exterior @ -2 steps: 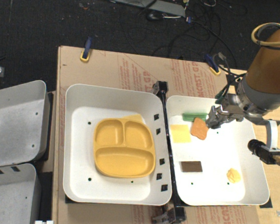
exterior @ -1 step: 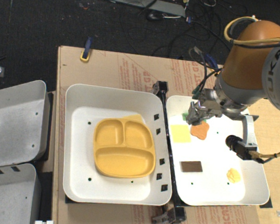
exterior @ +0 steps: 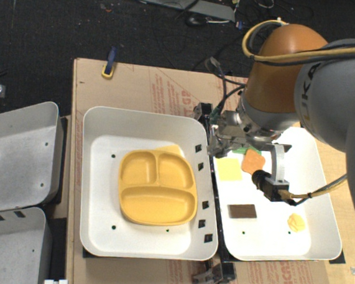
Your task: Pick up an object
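The right bin (exterior: 317,245) holds a flat pale yellow square (exterior: 229,169), an orange piece (exterior: 253,162), a green scrap (exterior: 239,151), a dark brown rectangle (exterior: 242,211) and a small yellow lump (exterior: 296,223). My gripper (exterior: 229,140) hangs over the far left corner of this bin, just above the green scrap and the yellow square. The wrist body hides its tips. Nothing can be seen held in it.
The left bin (exterior: 94,224) carries a yellow divided plate (exterior: 158,188). Black clips (exterior: 204,204) line the wall between the two bins. The grey arm with its orange band (exterior: 286,49) covers the far right part of the right bin. Grey trays (exterior: 14,154) lie at the left.
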You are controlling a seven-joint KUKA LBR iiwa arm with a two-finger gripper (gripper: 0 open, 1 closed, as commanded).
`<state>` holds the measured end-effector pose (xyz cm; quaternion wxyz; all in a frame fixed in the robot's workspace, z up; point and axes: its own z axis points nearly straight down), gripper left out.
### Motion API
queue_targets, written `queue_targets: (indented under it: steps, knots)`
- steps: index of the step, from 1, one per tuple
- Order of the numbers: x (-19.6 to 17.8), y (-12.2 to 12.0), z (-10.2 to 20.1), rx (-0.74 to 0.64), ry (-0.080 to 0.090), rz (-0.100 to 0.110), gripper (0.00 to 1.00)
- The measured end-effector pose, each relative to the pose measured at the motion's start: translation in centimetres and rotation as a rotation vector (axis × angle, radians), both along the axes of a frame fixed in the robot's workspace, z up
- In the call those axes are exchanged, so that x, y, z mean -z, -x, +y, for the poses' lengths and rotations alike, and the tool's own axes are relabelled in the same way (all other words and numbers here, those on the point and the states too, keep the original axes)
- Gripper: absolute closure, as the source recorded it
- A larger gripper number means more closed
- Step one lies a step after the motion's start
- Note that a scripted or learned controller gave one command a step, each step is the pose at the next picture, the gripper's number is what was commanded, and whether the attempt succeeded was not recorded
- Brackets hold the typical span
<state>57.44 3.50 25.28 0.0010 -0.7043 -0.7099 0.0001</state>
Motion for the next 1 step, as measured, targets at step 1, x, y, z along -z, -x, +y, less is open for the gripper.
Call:
queue_targets:
  steps: [1]
  knots:
    - [1.78, -0.68, 5.81, 0.000, 0.001, -0.001, 1.00]
